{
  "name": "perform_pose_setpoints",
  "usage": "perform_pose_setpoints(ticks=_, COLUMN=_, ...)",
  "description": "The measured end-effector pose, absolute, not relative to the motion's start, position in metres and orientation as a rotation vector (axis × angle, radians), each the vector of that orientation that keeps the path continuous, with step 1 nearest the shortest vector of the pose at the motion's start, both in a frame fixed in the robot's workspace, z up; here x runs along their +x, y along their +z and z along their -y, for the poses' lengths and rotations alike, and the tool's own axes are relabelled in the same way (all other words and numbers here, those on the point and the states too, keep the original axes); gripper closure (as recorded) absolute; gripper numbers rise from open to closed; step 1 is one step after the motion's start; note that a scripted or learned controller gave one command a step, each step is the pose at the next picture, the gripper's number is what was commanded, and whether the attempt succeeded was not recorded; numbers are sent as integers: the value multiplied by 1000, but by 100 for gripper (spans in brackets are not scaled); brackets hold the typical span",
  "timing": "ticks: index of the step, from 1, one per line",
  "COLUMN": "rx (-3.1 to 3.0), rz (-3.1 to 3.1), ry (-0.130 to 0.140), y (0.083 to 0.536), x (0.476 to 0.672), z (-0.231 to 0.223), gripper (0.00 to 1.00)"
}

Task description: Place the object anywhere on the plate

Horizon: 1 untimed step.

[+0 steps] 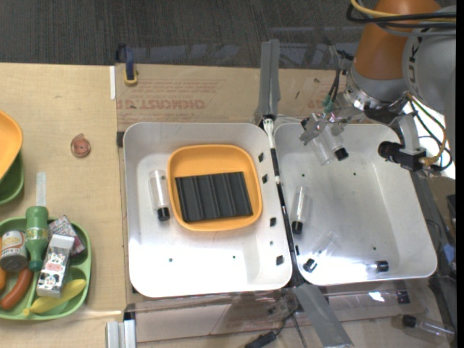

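Clear tube (pixel 298 209) was noted lying in the right bin (pixel 406 259), beside the divider — plate (pixel 214 188) in the left bin (pixel 145 259). Gripper (pixel 324 133) was seen at the far edge; jaw state could not be told. A grasp across the tube's width was judged best — roll risk.

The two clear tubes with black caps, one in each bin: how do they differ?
The left tube lies in the left bin right beside the yellow plate; the right tube lies in the right bin, by its left wall. The left looks stubbier, the right slimmer. Both lie flat, cap toward the camera.
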<state>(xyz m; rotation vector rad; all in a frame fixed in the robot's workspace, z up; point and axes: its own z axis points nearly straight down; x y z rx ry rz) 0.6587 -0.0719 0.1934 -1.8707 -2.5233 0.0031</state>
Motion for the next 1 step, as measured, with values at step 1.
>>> perform_pose_setpoints(ticks=1, rx=-1781, rz=2587, ry=3, y=191, x=659, z=54, gripper=100)
